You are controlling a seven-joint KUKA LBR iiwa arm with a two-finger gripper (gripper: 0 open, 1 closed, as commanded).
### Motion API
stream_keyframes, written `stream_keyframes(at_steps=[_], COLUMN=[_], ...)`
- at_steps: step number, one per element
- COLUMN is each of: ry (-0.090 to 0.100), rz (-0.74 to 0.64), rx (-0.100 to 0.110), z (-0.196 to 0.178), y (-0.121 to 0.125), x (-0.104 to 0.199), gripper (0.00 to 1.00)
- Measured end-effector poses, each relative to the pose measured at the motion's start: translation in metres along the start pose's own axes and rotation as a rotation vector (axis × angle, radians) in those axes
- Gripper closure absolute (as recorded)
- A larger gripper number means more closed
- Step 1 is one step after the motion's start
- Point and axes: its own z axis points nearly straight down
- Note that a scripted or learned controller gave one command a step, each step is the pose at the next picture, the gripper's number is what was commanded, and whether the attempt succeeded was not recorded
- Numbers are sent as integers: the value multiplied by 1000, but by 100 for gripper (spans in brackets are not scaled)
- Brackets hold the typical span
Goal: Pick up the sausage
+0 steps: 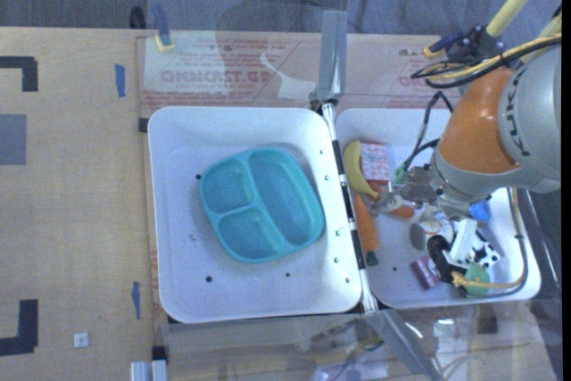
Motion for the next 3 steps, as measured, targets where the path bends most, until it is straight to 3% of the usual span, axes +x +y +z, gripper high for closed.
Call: stream_keyframes(at_steps=[1,2,3], ry=[-5,-3,-3], rz=[8,56,171], rx=[-3,0,10], z=[-10,0,-95], y=[1,65,70], x=[-4,1,96], gripper=[100,100,100])
